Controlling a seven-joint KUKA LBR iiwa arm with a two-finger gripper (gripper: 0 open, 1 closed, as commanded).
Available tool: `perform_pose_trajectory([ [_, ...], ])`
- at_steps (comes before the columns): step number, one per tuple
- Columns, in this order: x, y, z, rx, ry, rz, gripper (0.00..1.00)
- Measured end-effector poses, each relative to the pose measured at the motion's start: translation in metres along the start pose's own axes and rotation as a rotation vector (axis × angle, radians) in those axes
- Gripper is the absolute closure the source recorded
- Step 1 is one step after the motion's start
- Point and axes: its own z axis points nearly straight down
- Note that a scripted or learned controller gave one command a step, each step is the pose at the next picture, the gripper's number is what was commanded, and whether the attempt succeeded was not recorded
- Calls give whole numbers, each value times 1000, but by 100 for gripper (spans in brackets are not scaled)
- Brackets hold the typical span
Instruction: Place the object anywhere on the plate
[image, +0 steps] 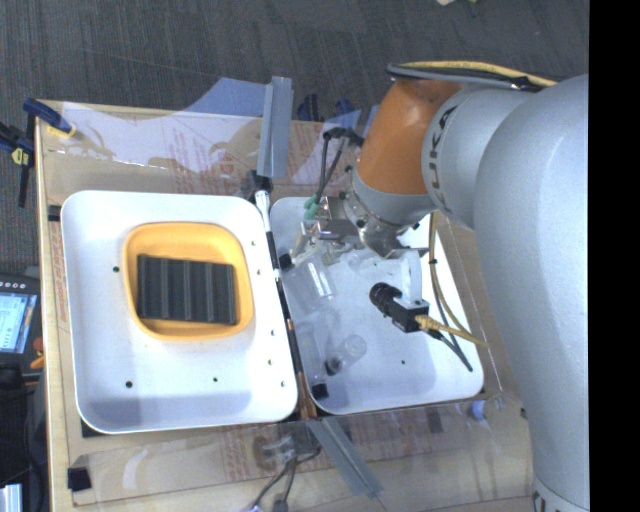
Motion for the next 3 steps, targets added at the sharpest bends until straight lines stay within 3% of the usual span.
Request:
perform_pose_trajectory([
  [1, 40, 30, -17, 0, 1, -52, 100],
  [2, 52, 71, 17, -1, 0, -364, 100],
  [3, 52, 71, 17, -2, 0, -363, 0],
])
